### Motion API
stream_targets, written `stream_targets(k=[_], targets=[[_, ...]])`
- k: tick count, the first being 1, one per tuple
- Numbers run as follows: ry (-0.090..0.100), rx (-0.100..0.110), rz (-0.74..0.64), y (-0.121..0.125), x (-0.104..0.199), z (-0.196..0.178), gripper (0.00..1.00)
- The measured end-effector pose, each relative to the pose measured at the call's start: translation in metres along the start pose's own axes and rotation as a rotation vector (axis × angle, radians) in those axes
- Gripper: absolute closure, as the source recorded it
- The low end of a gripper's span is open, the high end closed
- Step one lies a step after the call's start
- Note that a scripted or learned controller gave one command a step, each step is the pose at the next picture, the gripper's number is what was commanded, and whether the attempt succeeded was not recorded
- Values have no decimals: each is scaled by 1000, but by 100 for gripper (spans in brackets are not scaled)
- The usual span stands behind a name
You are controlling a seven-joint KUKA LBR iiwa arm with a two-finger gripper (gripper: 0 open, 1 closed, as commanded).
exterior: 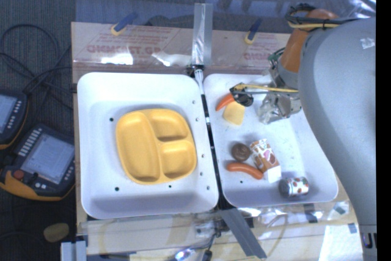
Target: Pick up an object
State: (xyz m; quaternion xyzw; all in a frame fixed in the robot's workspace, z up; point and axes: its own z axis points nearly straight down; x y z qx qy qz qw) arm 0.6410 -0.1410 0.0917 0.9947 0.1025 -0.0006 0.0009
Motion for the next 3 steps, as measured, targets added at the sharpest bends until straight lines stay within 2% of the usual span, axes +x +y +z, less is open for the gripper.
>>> stream_targets(k=[1,3], targets=[[7,1,-2,8,19,2,100],[10,-2,-2,-18,22,2,100]])
